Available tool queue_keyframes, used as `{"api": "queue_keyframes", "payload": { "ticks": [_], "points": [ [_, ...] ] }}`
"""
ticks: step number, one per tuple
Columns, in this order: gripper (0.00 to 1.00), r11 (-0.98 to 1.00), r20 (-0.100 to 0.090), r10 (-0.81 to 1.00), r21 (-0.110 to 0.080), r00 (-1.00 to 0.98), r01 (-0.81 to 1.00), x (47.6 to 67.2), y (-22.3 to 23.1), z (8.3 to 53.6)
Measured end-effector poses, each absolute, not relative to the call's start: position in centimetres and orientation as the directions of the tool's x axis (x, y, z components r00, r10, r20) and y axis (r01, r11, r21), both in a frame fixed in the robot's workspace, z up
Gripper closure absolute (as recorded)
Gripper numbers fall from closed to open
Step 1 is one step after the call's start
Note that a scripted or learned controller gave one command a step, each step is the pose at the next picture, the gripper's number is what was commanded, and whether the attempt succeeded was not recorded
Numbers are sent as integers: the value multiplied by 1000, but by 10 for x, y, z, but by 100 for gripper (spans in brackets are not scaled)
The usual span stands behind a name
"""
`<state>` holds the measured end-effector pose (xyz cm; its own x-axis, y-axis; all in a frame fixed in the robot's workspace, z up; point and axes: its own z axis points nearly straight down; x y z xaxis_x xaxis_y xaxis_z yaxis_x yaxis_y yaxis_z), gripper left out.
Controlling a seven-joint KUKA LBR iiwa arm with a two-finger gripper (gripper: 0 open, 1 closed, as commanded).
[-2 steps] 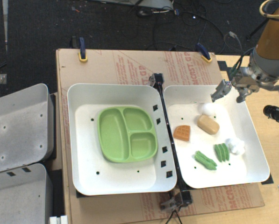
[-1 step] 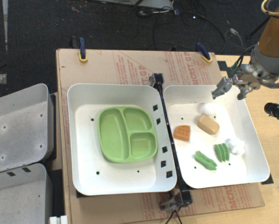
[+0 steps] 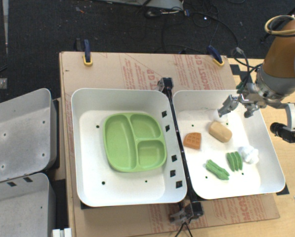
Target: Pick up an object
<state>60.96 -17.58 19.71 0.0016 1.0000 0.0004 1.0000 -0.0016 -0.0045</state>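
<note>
Cardboard-topped bench, two white bins, dark floor behind.
The gripper [image 3: 238,106] hangs open just above-right of the tan bread roll [image 3: 220,131] in the right bin [image 3: 271,147]; it looks light, smooth; pinch its short width.

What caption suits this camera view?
Open gripper hovers above a bread roll in the right bin.

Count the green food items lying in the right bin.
2: one green pod toward the near edge, another green piece to its right, beside a white item. None seem hidden.
</note>
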Motion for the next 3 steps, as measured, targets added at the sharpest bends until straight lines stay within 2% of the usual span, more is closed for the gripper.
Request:
{"api": "queue_keyframes", "payload": {
  "ticks": [2, 3],
  "points": [
    [0, 0, 1, 1000, -4, 0, 1000, 610, -165, 89],
    [100, 0, -1, 1000, 1, 0, 1000, 612, -165, 102]
  ]
}}
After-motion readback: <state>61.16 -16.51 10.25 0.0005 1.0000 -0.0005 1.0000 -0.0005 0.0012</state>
